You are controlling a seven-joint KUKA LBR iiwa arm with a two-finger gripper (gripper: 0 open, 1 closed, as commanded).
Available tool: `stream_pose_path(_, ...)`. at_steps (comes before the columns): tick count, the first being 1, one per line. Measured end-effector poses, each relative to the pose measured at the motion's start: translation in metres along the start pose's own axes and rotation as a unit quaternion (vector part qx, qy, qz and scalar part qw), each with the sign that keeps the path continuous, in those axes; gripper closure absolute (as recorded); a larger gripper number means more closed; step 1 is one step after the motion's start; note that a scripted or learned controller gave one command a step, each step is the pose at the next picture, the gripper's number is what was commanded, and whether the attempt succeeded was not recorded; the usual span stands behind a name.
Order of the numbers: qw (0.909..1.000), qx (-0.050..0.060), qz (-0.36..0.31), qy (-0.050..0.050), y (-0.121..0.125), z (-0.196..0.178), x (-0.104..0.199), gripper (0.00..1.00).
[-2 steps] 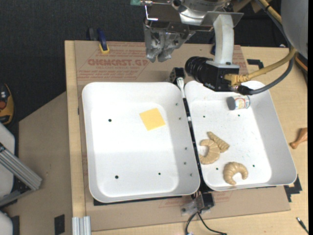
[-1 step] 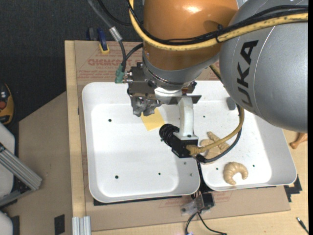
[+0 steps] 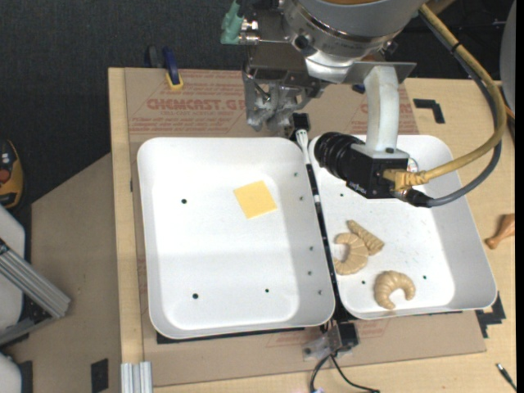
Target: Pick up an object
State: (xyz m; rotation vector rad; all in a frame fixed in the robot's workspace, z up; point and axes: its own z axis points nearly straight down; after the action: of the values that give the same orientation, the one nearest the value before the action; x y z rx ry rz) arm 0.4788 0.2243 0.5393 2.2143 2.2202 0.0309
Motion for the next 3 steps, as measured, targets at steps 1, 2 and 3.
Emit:
stream_pose_path(1, 0.9998, 0.017, 0.002, -0.009, -0.004, 0.150, -0.002, 1.00)
stream_pose_path(2, 1.0000, 0.000, 0.000, 0.000, 0.001, -0.005, 0.000, 1.00)
stream_pose_path(3, 0.9998, 0.017, 0.002, -0.009, -0.004, 0.151, -0.002, 1.00)
